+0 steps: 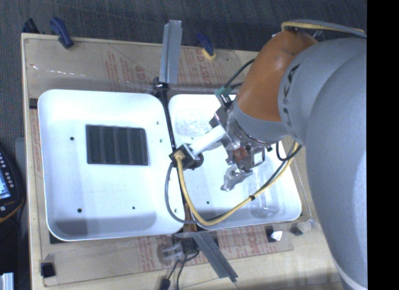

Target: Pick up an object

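Pickup looks not yet done: the hand (232, 179) hangs low over the right bin (187, 109), its state impossible to tell, nothing visibly between its tips, while a clear object (265, 203) lies just beside it toward the bin's near corner.

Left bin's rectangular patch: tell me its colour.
Dark grey patch, ribbed into vertical panels, on the white left bin; seen in the camera view.
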Controlling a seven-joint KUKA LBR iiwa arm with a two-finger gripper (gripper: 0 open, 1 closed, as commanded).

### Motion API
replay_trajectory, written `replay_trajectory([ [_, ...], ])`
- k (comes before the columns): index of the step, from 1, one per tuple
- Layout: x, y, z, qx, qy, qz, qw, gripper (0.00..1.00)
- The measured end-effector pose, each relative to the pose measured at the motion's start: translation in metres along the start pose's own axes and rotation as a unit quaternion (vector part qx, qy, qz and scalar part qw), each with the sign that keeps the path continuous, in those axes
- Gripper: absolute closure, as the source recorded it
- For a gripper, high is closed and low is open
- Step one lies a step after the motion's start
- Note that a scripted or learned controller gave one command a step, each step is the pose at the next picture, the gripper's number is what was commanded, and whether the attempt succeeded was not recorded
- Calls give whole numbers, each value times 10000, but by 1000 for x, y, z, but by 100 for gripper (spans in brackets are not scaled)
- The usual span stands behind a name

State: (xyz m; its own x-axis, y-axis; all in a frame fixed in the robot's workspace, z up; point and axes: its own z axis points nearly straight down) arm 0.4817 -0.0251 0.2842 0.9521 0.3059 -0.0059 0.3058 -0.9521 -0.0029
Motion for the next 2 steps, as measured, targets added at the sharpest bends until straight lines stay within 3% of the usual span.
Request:
replay_trajectory([
  [1, -27, 67, -45, -12, 22, -854, 9963, 0],
  [2, 25, 15, -50, -19, 38, 519, 9986, 0],
])
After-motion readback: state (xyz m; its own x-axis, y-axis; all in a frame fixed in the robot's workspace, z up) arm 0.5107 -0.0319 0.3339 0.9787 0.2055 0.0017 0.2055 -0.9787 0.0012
